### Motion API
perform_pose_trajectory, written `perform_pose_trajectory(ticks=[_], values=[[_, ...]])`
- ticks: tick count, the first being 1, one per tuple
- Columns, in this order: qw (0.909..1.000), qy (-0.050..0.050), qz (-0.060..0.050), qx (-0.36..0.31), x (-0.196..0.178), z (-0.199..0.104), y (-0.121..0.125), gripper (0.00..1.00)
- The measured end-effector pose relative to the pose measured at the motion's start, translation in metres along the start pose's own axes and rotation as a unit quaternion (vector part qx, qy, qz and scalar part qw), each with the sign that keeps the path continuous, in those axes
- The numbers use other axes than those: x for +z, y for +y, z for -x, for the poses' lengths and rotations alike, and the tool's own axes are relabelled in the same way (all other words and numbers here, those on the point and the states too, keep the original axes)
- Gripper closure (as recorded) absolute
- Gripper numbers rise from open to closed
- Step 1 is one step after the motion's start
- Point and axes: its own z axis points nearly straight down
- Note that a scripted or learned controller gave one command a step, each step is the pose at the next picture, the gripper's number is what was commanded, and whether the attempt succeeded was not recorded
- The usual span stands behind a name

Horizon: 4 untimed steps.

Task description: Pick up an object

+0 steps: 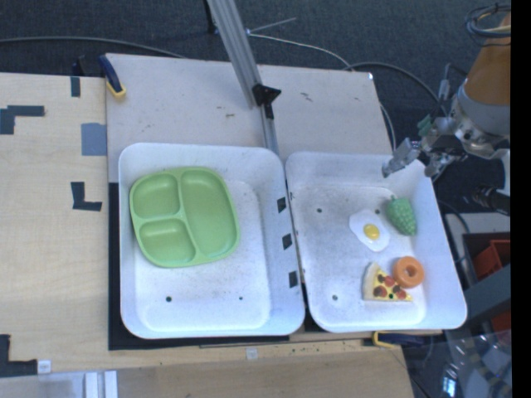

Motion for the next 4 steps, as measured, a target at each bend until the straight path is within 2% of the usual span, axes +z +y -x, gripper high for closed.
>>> perform_pose_trajectory(ticks=[1,2,3,4], values=[[1.0000,0.000,0.000,0.000,0.000,0.000,0.000,0.00],[1.0000,0.000,-0.002,0.000,0.048,-0.006,0.006,0.00],[1.0000,0.001,-0.003,0.000,0.111,-0.012,0.008,0.00],[1.0000,0.000,0.000,0.000,0.150,-0.013,0.008,0.00]])
